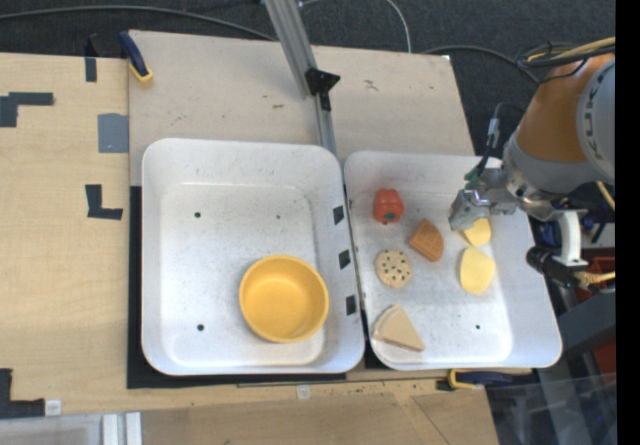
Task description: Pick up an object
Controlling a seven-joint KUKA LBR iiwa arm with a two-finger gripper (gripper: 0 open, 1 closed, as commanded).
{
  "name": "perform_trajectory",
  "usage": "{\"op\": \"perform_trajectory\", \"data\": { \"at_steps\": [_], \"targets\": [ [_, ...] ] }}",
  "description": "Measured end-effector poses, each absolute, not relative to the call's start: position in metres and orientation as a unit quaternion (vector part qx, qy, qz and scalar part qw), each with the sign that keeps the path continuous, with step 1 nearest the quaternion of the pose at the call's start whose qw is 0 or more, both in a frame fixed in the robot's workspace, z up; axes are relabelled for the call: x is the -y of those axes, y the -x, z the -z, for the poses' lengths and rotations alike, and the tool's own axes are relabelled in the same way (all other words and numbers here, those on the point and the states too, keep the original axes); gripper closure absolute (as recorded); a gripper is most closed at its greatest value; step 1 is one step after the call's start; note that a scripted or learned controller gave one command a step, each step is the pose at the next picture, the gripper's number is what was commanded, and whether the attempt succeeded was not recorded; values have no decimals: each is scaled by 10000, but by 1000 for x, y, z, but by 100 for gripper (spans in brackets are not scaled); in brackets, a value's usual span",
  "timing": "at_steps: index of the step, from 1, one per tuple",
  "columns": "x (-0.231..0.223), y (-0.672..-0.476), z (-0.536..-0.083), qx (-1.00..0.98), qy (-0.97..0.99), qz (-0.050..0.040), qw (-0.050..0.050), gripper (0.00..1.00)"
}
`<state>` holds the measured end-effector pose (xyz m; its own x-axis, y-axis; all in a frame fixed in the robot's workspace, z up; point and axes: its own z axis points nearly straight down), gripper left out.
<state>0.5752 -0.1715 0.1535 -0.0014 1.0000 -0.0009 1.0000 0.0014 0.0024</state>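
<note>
Reaching in from three o'clock: grey arm [575, 138] with its orange band, wrist bent down over the right bin [520, 343]. Hand [470, 214] low at the bin's upper right, toward one o'clock of that bin's middle, tip pointing roughly to eight o'clock. Touching or just over a small pale yellow piece [479, 232] at its four o'clock side; impossible to tell whether released or clenched, nor whether that piece sits between anything.

Inside the right bin, taken from the bin's centre: red pepper-like toy [388, 205] at ten o'clock, near the left wall. Orange-brown wedge [427, 240] close to the centre, just at nine o'clock of the hand. Round speckled cookie [394, 268] at eight o'clock, just beside the wedge but apart from it. Larger yellow lemon-shaped piece [477, 271] at four o'clock, directly at six o'clock of the small yellow piece, near it. Tan cheese-like triangle [399, 329] at seven o'clock, against the bin's lower left corner.

In the left bin [160, 183], a yellow bowl [284, 298] upright at five o'clock of that bin's centre, near the lower right corner.

Both bins side by side on the light wooden surface [60, 233].
</note>
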Motion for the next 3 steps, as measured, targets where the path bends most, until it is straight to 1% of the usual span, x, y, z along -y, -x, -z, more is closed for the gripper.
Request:
{"op": "perform_trajectory", "data": {
  "at_steps": [1, 2, 3],
  "targets": [
    [173, -572, -197, -7074, -7069, -7, 15, 100],
    [173, -579, -241, -7077, -7065, -9, 18, 100],
    [119, -579, -246, -7094, -7048, -5, -9, 100]
  ]
}}
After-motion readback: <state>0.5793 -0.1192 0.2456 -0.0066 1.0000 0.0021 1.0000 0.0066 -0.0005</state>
